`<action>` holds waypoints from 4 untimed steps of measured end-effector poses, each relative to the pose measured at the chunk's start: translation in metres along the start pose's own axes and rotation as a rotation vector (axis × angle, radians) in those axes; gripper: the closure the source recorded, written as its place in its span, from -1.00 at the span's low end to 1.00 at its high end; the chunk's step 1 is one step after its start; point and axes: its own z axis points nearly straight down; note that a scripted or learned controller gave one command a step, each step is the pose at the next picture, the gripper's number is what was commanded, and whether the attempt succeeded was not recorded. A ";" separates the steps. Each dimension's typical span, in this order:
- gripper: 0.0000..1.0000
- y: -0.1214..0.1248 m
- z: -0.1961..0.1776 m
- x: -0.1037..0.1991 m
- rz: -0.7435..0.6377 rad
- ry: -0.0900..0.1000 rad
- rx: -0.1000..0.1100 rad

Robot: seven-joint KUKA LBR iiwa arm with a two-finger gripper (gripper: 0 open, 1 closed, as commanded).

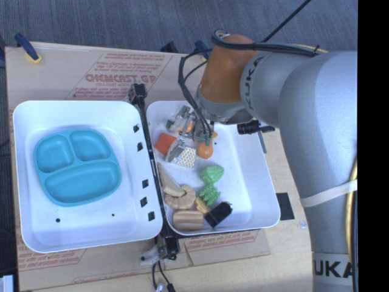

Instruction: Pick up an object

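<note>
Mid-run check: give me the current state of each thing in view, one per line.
tool: down in the right bin, over the far clutter; grip unclear
blue tray: lying flat in the left bin, upright
right bin: holding the pile of objects
orange ball: resting loose beside the tool
green pieces: loose on the bin floor
black block: tilted against the near wall

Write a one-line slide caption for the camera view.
KUKA arm's gripper lowered among toy foods in the right bin; blue divided plate sits in the left bin.
</note>
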 end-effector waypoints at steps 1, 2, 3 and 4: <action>-1.00 0.000 -0.004 0.013 -0.061 -0.033 -0.002; -1.00 0.002 -0.004 0.013 -0.137 -0.033 -0.001; 1.00 0.003 -0.015 0.013 -0.138 -0.035 -0.001; -1.00 0.003 -0.015 0.013 -0.138 -0.035 0.000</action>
